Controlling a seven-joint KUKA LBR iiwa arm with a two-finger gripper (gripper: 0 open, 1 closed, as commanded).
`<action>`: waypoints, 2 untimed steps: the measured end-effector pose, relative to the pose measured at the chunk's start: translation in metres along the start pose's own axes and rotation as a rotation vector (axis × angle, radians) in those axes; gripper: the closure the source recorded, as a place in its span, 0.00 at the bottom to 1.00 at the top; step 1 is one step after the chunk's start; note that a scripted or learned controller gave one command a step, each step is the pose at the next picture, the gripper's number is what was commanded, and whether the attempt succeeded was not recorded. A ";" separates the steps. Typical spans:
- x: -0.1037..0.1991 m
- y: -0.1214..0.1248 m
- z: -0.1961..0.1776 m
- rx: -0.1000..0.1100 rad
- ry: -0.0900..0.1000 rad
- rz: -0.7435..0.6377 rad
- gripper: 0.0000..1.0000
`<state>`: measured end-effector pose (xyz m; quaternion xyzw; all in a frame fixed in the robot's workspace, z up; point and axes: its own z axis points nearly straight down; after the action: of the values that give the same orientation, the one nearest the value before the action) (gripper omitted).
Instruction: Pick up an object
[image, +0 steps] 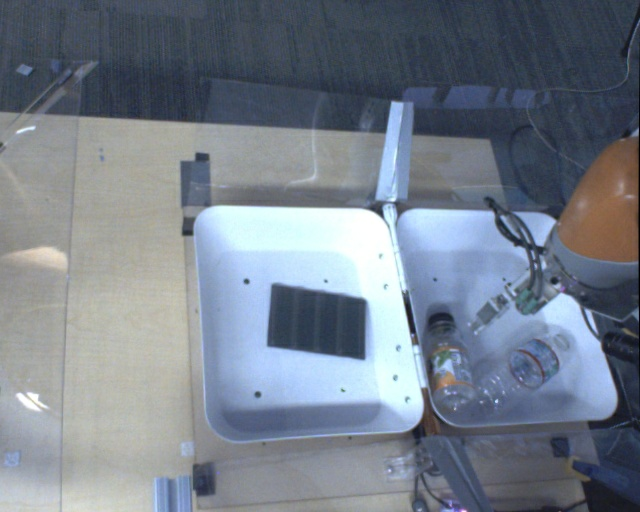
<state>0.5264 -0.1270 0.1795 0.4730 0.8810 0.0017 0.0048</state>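
- While nothing is grasped: clear plastic bottle with orange label (447, 365), lying lower left in right-hand white bin (450, 240).
- Second clear bottle with red band (535, 362), lower right; likely to roll or slip.
- Gripper (492, 313) above between them; grip state indiscernible.
- Dark ribbed mat (317, 321), left-hand white bin (230, 300).

My robotics lab bench.
Two white bins (300, 425) sit on a pale wooden benchtop (100, 300); clear panels, loose cables (515, 225) at right.
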 end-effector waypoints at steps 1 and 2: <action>-0.025 -0.035 0.090 -0.002 -0.003 -0.012 0.00; 0.006 0.005 0.088 -0.006 -0.010 -0.007 0.00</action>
<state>0.5284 -0.1191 0.0913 0.4701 0.8826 0.0019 0.0107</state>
